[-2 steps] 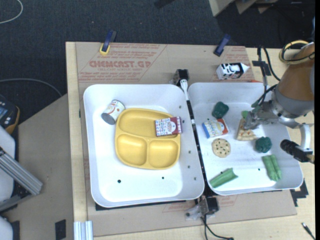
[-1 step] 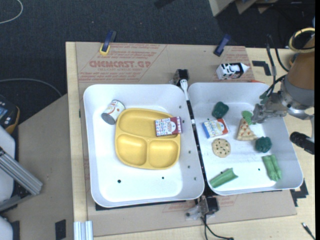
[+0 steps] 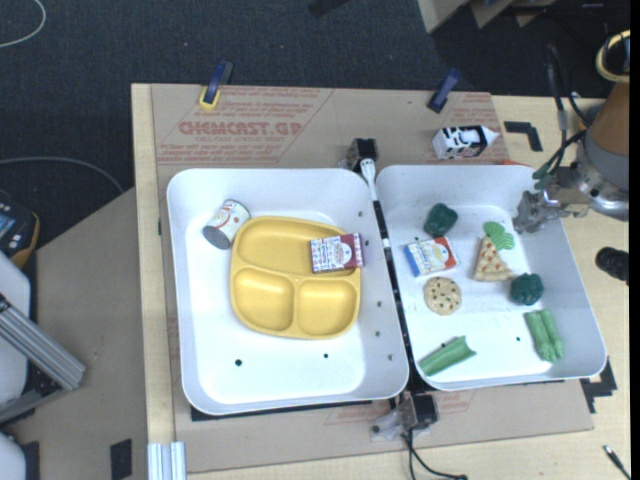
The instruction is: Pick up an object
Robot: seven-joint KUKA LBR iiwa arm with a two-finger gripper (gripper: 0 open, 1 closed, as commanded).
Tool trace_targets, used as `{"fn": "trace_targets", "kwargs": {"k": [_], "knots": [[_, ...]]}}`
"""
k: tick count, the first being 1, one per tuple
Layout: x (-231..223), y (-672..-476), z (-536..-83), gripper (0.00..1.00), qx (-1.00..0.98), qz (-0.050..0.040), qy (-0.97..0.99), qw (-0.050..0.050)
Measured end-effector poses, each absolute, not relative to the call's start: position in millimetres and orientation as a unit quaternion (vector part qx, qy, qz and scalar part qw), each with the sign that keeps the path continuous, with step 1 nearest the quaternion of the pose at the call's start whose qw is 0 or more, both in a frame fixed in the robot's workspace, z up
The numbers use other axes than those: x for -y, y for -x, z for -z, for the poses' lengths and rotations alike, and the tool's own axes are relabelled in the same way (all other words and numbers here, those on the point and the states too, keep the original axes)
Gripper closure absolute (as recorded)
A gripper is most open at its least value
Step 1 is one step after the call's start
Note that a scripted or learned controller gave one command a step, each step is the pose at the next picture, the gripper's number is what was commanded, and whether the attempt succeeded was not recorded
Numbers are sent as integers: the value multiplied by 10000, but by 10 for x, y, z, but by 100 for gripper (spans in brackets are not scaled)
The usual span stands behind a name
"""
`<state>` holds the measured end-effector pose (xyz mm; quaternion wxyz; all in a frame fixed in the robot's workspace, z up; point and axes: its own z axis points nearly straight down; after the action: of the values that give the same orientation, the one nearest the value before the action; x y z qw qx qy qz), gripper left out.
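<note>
My gripper point(image 3: 532, 211) hangs over the upper right edge of the right bin point(image 3: 585, 313), just right of a green leafy piece point(image 3: 498, 234). Below that piece lies a pizza slice point(image 3: 490, 261). Other toy foods sit in the same bin: a dark green lump point(image 3: 439, 218), a blue and white carton point(image 3: 431, 257), a cookie point(image 3: 441, 295), a broccoli floret point(image 3: 526, 288), a green pod point(image 3: 545, 334) and a green stalk point(image 3: 445, 355).
The left bin point(image 3: 190, 268) holds a yellow divided plate point(image 3: 270, 308) with a small red and white box point(image 3: 334, 253) on it, and a tipped can point(image 3: 225, 223). A black and white toy point(image 3: 464, 141) stands behind the right bin.
</note>
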<state>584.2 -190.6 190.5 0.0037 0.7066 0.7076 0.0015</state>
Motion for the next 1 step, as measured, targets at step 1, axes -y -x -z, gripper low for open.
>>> {"fn": "trace_targets", "kwargs": {"k": [1], "knots": [[1908, -5857, -2278, 100, -7076, -15, -7066, 37]]}}
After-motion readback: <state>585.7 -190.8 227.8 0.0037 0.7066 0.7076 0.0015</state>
